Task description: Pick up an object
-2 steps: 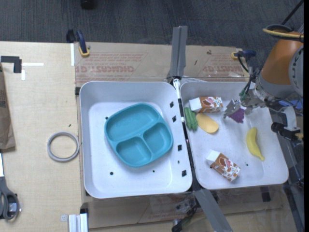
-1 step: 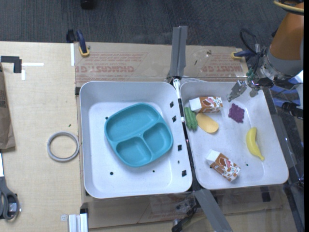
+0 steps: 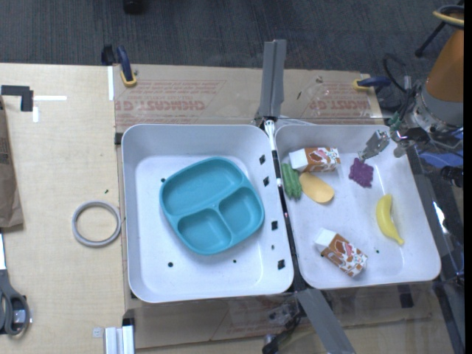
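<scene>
The right bin point(image 3: 424, 220) holds several objects. Purple grapes point(image 3: 361, 172) lie near its back right, and a yellow banana point(image 3: 388, 218) lies to the right of the middle. One small carton point(image 3: 317, 158) is at the back and another carton point(image 3: 341, 251) is near the front. A green vegetable point(image 3: 291, 181) and a yellow-orange piece point(image 3: 317, 189) lie by the left wall. My gripper point(image 3: 372, 147) hangs over the bin's back right corner, just above and to the right of the grapes. Nothing is seen held in it.
A blue divided plate point(image 3: 212, 204) lies in the left bin point(image 3: 140, 257). On the bench to the left are a grey tape ring point(image 3: 96, 223), scissors point(image 3: 11, 312) and a brown bag point(image 3: 7, 168). Cables and the arm crowd the right edge.
</scene>
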Motion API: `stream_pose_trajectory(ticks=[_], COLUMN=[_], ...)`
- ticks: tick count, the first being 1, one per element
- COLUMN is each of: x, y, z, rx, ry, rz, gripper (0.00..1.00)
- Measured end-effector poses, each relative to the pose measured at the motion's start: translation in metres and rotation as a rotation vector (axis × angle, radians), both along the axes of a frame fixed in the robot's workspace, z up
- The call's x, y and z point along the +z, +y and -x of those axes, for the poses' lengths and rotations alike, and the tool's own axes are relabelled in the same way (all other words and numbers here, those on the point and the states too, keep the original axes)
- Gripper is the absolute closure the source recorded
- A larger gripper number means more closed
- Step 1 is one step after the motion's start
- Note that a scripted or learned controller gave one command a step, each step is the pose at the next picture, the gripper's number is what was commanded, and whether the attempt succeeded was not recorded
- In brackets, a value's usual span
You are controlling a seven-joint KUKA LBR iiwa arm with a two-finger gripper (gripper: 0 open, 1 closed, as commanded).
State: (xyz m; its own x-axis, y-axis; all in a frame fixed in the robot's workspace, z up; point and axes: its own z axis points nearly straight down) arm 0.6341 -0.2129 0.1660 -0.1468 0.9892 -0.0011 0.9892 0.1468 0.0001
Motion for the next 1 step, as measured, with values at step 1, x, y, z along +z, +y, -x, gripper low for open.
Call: stream_pose_trajectory(ticks=[1], x=[-0.0625], y=[0.0111], z=[-0.0093], rx=[0.037], ry=[-0.002], rz=[0.001], gripper=[0.0])
